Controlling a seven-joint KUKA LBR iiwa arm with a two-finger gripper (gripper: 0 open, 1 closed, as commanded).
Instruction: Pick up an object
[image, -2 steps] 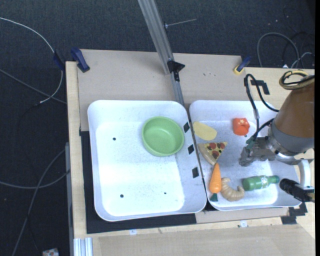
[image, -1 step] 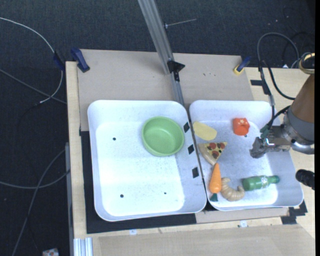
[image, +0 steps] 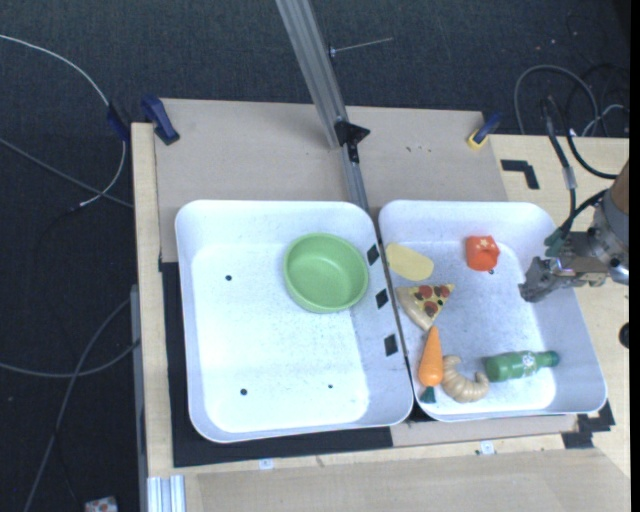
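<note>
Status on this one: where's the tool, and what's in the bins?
Tool at right bin's right edge, nothing seen in it. Red pepper nearest, untouched. Green bottle below. Path unobstructed.

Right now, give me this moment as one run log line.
claw: over right bin's right side, nothing visibly held | nearest: red pepper, green bottle | left bin: green bowl

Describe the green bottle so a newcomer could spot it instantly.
Look in the right bin, the one holding the toy food. Along its near edge lies the green bottle on its side, right of a tan croissant; it is that bin's one green thing.
</note>
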